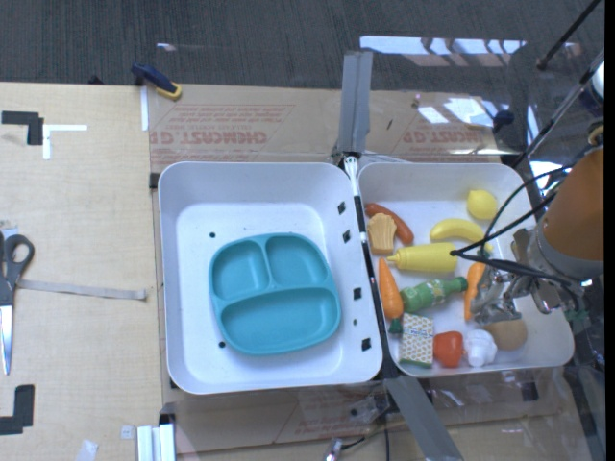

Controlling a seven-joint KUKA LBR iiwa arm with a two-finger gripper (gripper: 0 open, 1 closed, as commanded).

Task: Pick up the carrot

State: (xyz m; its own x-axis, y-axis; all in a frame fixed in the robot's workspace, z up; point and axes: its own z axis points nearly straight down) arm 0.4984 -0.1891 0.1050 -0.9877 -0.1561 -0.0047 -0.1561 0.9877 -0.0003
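Camera view is taken from above the worktop (pixel 77 190), where the yellow bottle (pixel 428 257) in the right bin (pixel 553 353) serves as the landmark. The carrot (pixel 389 291) is seen just below and to the left of the yellow bottle, lying lengthwise along the wall shared with the left bin (pixel 183 353), its leafy end pointing away from the bottle. A green vegetable (pixel 430 296) is pressed between the carrot and the space under the bottle. A second slim orange piece (pixel 474 286) lies below and to the right of the bottle; what it is cannot be settled.

The gripper (pixel 493 301) is lowered among the toys below and to the right of the bottle, just beside that orange piece and well apart from the carrot. Whether it is released or clenched cannot be told, since cables and metal parts blur together there. Nothing is seen to be held.

The step in hand is judged to be the approach, with the grasp not yet made. For the next move, the gripper would need to be carried across to the far side of the bottle, turned to straddle the carrot across its narrow width, and lowered with care, because the bin wall and the green vegetable leave little room on either side.
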